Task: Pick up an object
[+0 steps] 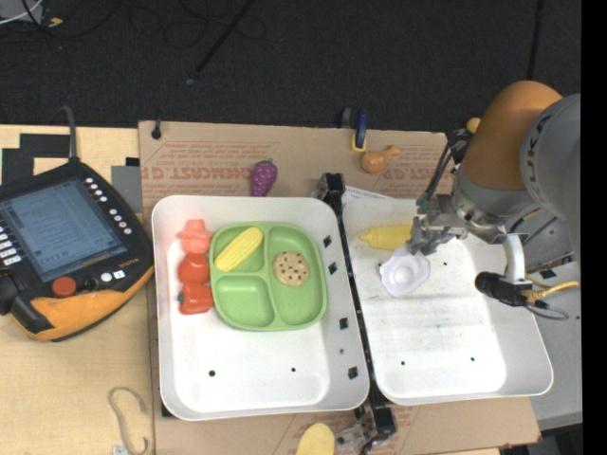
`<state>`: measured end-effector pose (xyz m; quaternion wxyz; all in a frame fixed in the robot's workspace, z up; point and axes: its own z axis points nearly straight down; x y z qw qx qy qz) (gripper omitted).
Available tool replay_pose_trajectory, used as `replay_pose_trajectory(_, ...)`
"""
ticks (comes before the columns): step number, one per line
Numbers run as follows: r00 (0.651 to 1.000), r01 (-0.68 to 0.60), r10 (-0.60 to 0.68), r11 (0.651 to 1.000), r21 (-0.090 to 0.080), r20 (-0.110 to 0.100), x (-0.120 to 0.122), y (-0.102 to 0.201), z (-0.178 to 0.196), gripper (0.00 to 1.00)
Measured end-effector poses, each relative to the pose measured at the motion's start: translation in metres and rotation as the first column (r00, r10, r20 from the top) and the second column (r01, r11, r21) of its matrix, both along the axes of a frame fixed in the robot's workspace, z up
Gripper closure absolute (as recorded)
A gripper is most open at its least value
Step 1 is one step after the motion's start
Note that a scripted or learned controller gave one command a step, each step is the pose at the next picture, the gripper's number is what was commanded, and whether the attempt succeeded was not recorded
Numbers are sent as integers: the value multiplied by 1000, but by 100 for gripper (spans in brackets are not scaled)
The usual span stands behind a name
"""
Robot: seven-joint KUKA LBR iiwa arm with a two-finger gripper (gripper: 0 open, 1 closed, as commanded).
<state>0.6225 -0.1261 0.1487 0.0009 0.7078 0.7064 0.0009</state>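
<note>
In the right bin [455,349] a yellow object [382,238] lies near the back left corner, and a small white cup-like item [403,275] sits just in front of it. My gripper [423,239] hangs low over the bin's back, right beside the yellow object and just above the white item. I see nothing held in it. The left bin [247,373] holds a green divided plate [258,306] with a yellow corn cob [237,247] and a cookie [291,269]. A red and pink toy [194,268] lies left of the plate.
Behind the bins, on the cardboard, lie a purple grape bunch [264,175] and an orange toy [377,159]. A yellow piece [316,439] rests at the front edge. A teach pendant [66,245] sits on the bench at the left.
</note>
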Motion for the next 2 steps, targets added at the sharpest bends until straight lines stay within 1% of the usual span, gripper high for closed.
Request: replay_pose_trajectory(2,1000,-2,2,1000,0,0,4,0,81,100)
